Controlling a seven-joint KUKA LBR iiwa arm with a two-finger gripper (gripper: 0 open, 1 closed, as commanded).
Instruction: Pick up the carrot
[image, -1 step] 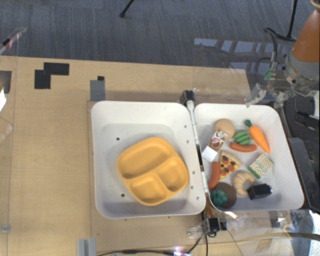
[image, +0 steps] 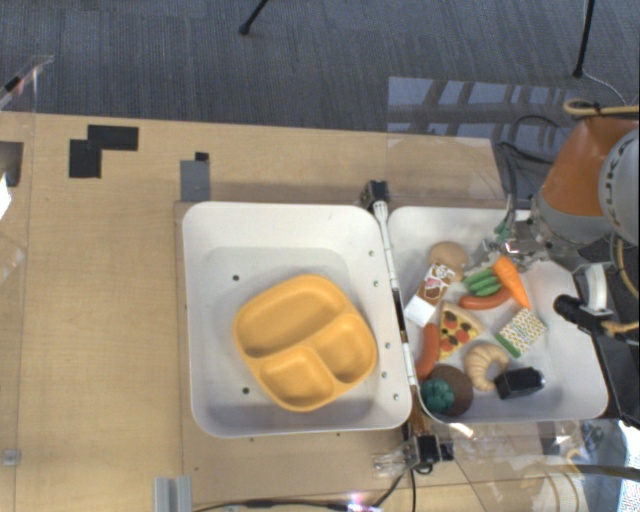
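Camera view from above: two shallow white plastic bins are seen side by side on the pale wooden table (image: 100, 330). The left bin (image: 205, 300) is occupied by a yellow plastic tray with three compartments (image: 305, 342). The right bin (image: 580, 390) is crowded with toy foods. The orange toy carrot with a green top (image: 512, 281) is found lying in the far right part of this bin, its tip pointed toward the near right, just beside a green toy bean pod (image: 484, 283) and a red toy sausage (image: 483, 300) on its left. A pizza slice toy (image: 458, 329), a tan toy croissant (image: 486, 364), a green and white wrapped block (image: 522, 331), a black block (image: 518, 381) and a brown round toy (image: 447, 390) are spread nearer. The grey arm with the orange band (image: 590, 170) is seen at the far right, and its gripper (image: 515, 243) is placed just above the carrot's green end. Whether the gripper is wide or narrow cannot be told.
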